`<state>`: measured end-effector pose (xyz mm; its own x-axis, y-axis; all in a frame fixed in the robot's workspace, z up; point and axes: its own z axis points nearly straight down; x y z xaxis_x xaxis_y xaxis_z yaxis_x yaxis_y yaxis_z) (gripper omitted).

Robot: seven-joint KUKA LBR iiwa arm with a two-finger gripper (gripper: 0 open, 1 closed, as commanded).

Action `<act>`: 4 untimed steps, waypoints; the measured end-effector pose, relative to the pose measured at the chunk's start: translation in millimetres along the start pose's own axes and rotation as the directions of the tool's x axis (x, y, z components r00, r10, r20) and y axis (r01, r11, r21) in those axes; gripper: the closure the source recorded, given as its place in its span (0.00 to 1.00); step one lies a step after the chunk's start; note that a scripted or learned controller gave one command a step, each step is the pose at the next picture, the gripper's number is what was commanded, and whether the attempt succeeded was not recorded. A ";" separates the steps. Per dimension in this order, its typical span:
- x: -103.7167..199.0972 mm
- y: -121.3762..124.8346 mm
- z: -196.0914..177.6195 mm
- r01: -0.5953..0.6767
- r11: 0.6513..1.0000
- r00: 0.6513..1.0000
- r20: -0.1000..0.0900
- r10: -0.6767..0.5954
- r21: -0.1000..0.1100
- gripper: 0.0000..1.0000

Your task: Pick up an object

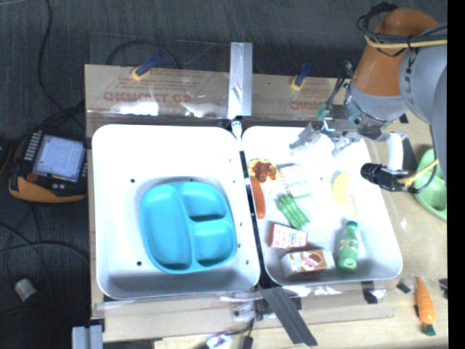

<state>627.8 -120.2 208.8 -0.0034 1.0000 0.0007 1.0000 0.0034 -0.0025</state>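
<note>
Green plastic catches my eye nearest, at the lower right of the frame: a small bottle (348,245) lies by two juice cartons (295,249) in the right bin (389,264), with green beans (293,211), a carrot (259,197) and a yellow banana-like piece (341,190) further up, all loose and apart, probably so any one can be taken alone. Left of them a blue divided tray (189,224) rests in the left bin (116,158). Farthest, at the upper right, my jaws (324,138) hang spread apart and hold nothing above the bin's far rim, well short of every object.
</note>
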 end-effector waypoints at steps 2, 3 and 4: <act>-77.6 -27.5 113.3 -0.317 0.949 0.949 -0.002 0.317 0.000 0.00; -76.2 -27.8 105.9 -0.315 0.949 0.949 -0.003 0.315 0.004 1.00; -31.4 -52.8 10.4 -0.113 0.994 0.994 0.003 0.113 0.001 1.00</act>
<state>575.1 -151.8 198.5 0.1098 0.9939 -0.0023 0.9939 -0.1098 -0.0031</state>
